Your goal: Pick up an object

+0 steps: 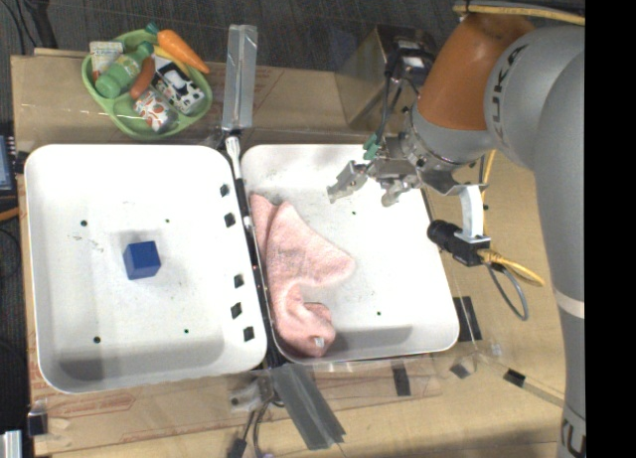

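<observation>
So the counter (60, 78) is a brownish board carrying two shallow white bins side by side. The left bin (60, 247) has a small blue cube (142, 258) sitting a bit left of its middle. The right bin (417, 287) has a crumpled pink cloth (298, 267) lying along its left side. The tool (366, 184) hangs over the upper part of the right bin, fingers spread apart with nothing between them. The cloth lies just below-left of it; the cube is well apart. There's a green bowl of toy food (147, 78) in the far-left corner.
</observation>
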Action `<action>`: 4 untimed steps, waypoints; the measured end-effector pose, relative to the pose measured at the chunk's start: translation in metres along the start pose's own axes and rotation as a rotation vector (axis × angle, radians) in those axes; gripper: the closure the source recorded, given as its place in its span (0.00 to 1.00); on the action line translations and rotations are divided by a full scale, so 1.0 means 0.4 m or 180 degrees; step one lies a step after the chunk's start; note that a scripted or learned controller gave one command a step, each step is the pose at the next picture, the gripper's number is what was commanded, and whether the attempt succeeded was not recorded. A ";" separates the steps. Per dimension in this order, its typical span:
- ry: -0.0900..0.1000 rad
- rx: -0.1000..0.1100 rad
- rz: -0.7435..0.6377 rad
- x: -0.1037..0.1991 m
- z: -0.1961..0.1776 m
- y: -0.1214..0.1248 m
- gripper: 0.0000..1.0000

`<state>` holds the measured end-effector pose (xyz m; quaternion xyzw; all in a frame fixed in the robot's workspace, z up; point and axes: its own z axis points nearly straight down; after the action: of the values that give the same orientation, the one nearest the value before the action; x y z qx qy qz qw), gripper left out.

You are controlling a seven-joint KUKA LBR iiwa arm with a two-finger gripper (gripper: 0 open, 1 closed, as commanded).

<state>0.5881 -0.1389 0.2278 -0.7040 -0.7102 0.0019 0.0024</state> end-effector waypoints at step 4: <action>0.0002 0.0007 -0.0577 0.063 0.320 -0.071 1.00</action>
<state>0.5588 -0.1139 0.1001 -0.6369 -0.7710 0.0022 0.0035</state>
